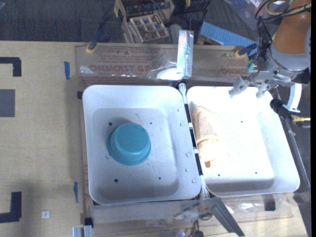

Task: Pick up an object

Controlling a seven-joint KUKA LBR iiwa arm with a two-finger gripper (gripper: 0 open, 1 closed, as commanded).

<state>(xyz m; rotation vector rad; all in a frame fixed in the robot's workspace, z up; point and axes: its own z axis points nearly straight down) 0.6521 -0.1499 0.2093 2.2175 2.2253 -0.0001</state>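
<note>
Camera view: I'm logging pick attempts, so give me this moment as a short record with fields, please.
left bin: holds a teal bowl, upside down
right bin: holds a tan cloth-like bundle lying along its left wall
gripper: over the far edge of the right bin, nothing seen between its fingers
arm: enters from upper right
pick status: not yet done

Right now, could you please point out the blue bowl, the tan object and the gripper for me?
blue bowl (129, 142): camera view, on its upturned flat base, left bin.
tan object (206, 132): camera view, on its middle, right bin's left side.
gripper (249, 89): camera view, midway between its fingertips, over the right bin's far rim.
</note>
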